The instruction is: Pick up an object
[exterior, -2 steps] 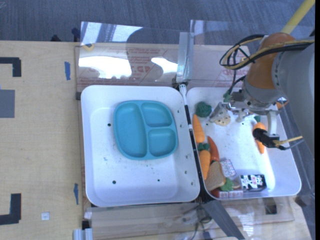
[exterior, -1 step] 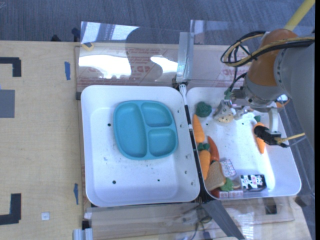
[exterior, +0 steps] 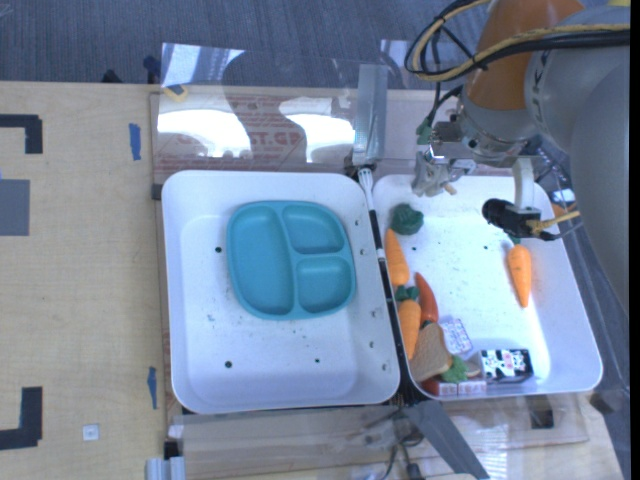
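My fingers (exterior: 436, 186) hang over the top edge of the right bin (exterior: 575, 318), near its upper left corner as the camera sees it. They stand a little apart, with nothing between them.

The things I could pick are all below me in that bin. Nearest is a small green vegetable (exterior: 405, 218), just under my fingers and close to the bin's left wall. A long carrot (exterior: 396, 258) lies along that wall just past it. Further down comes a lower carrot (exterior: 409, 326) with a green tuft at its top, and a red pepper (exterior: 427, 296) rests against it on the right. A slice of bread (exterior: 430, 353) lies at the bottom of this row, partly over the lower carrot's tip. Just beside the bread is a small packet (exterior: 458, 335) (its print is too small for me to read). A black-and-white carton (exterior: 505, 365) lies near the bin's lower edge.

Well apart from that crowd, a lone carrot (exterior: 519, 273) lies towards the right wall with its green end pointing up the picture.

The left bin (exterior: 190, 358) holds a teal plate (exterior: 290, 258) with three compartments, lying flat near the middle. Both bins sit on the pale wooden surface (exterior: 70, 268).
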Tool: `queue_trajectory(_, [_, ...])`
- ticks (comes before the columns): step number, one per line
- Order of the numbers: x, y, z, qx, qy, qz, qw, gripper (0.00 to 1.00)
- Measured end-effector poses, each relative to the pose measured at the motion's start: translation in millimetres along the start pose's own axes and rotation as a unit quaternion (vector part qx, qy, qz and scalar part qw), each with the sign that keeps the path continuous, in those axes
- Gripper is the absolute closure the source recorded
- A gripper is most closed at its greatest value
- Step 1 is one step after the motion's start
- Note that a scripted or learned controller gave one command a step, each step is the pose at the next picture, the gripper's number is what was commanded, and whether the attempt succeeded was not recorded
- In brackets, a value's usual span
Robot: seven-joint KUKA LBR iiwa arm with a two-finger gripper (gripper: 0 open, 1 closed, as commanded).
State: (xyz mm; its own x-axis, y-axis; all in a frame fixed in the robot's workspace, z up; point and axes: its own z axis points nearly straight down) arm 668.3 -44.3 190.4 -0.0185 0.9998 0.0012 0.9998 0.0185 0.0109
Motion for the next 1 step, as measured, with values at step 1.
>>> queue_trajectory(1, [-53.7, -117.0, -25.7, 0.005, -0.001, -0.156, 0.9877, 1.0])
